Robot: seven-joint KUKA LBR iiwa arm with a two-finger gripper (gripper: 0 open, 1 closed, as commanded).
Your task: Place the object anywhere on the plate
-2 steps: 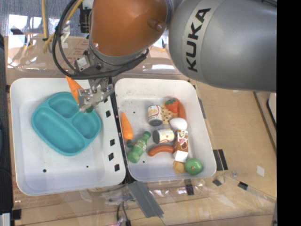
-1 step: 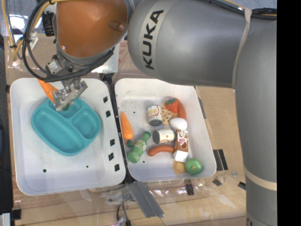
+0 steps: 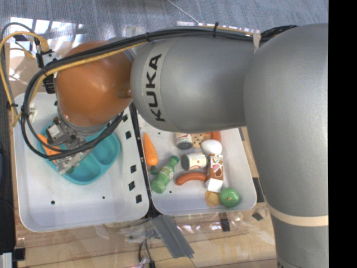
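The claw (image 3: 66,149) sits low over the blue plate (image 3: 103,159) in the left bin (image 3: 33,205). An orange bit (image 3: 49,147) lies on the plate beside it. The right bin (image 3: 245,197) holds a carrot (image 3: 150,149), a green bottle (image 3: 163,175), a sausage (image 3: 191,178) and a green apple (image 3: 229,196).

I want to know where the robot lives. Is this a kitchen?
Probably not a kitchen: more likely a robot lab. The KUKA arm trails cables over two white bins, and the food looks like toys.
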